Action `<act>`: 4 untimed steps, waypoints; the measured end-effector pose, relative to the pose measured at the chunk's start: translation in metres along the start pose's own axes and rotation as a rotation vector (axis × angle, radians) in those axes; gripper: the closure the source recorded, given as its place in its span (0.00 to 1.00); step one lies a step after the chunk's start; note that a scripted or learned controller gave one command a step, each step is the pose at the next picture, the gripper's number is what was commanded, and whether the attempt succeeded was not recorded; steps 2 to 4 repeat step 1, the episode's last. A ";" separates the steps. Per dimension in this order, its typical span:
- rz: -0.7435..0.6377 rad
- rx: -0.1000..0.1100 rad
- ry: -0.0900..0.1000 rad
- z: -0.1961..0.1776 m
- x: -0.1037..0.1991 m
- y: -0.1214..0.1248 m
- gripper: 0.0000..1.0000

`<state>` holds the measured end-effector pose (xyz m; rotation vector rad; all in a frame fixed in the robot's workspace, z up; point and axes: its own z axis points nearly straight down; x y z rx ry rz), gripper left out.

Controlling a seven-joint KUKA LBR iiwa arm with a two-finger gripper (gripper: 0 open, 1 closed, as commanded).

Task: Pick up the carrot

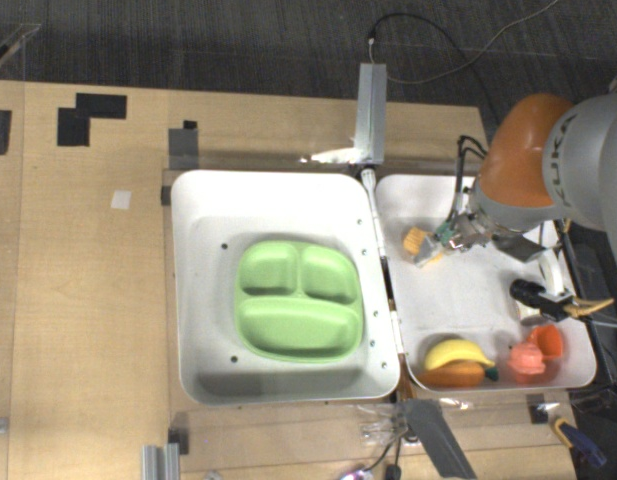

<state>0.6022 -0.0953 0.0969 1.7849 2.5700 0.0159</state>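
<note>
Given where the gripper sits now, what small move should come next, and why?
Probably travel toward the near edge of the right bin. The gripper hangs over that bin's far part beside a small tan item, while the carrot lies at the near edge, touching the banana.

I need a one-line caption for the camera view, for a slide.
Robot hand hovering in the right bin, far from the carrot beside a banana; green plate in the left bin.

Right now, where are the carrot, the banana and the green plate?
carrot (456, 374): camera view, middle of its orange body, right bin's front edge.
banana (458, 352): camera view, middle of its yellow curve.
green plate (296, 308): camera view, rim between compartments, left bin.
</note>
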 end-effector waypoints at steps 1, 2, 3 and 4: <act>0.093 0.013 0.003 -0.122 0.050 0.073 1.00; 0.093 0.013 0.003 -0.122 0.050 0.073 1.00; 0.093 0.013 0.003 -0.122 0.050 0.073 1.00; 0.093 0.013 0.003 -0.122 0.050 0.073 1.00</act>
